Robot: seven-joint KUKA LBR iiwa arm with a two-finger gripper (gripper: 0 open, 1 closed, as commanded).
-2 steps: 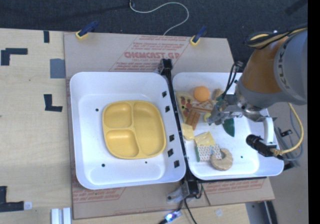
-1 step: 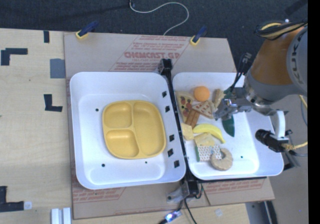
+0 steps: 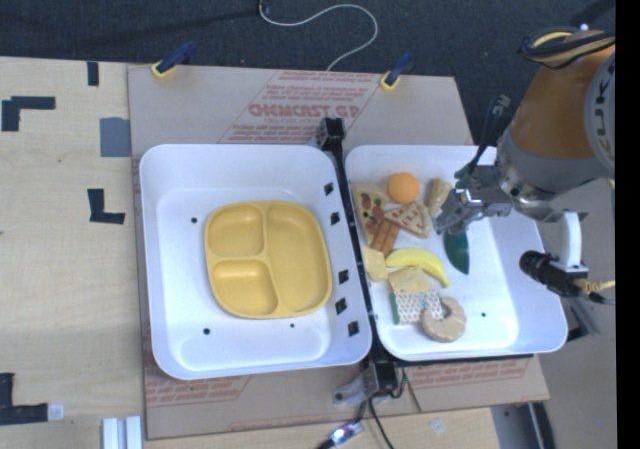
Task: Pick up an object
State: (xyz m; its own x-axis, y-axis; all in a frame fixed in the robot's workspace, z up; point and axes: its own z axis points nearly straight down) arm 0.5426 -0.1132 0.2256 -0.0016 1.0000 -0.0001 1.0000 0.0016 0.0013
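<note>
The right bin (image 3: 500, 322) holds a heap of toy food: an orange ball (image 3: 403, 187), a yellow banana (image 3: 419, 263), a waffle-like brown piece (image 3: 408, 219), a donut-shaped ring (image 3: 443, 319), and a dark green piece (image 3: 458, 251). My gripper (image 3: 458, 215) hangs over the bin's middle right, just above the dark green piece and right of the orange ball. Nothing shows between its fingers.
The left bin (image 3: 170, 247) holds a yellow divided plate (image 3: 267, 259). A black divider with clips (image 3: 345, 237) runs between the bins. Both bins rest on cardboard (image 3: 290, 107) with blue-yellow clamps at the back. A white cable (image 3: 320, 15) loops behind.
</note>
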